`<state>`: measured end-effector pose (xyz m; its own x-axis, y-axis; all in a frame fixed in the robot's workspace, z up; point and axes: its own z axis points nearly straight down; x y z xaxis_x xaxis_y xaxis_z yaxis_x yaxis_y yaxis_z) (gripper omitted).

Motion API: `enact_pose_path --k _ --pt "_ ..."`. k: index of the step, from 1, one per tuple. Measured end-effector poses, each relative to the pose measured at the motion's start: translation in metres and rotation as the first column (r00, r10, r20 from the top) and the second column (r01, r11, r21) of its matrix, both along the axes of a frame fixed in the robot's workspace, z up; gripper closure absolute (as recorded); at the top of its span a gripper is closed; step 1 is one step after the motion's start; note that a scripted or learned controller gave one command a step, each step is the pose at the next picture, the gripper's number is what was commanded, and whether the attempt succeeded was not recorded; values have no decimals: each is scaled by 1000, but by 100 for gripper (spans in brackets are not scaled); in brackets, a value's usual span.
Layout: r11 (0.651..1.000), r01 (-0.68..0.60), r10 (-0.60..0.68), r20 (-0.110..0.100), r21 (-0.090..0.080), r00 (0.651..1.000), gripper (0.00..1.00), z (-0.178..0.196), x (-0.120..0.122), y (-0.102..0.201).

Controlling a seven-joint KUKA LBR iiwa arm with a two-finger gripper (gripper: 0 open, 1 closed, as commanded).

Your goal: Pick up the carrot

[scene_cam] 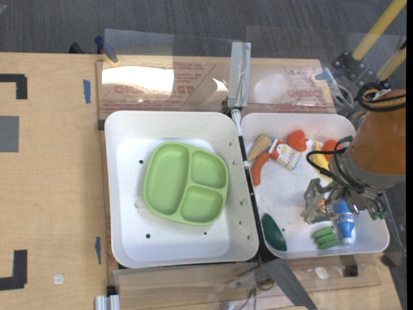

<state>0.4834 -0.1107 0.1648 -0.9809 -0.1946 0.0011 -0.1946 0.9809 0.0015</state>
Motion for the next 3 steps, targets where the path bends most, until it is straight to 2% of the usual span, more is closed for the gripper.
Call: enact_pose_path --k 1,2,3 --pt "1000 -6 6 13 0 1000 100 61 21 63" --pt "889 -458 458 0 1 889 100 -3 26 -12" --pt "940 -341 341 1 2 940 100 -69 45 -34"
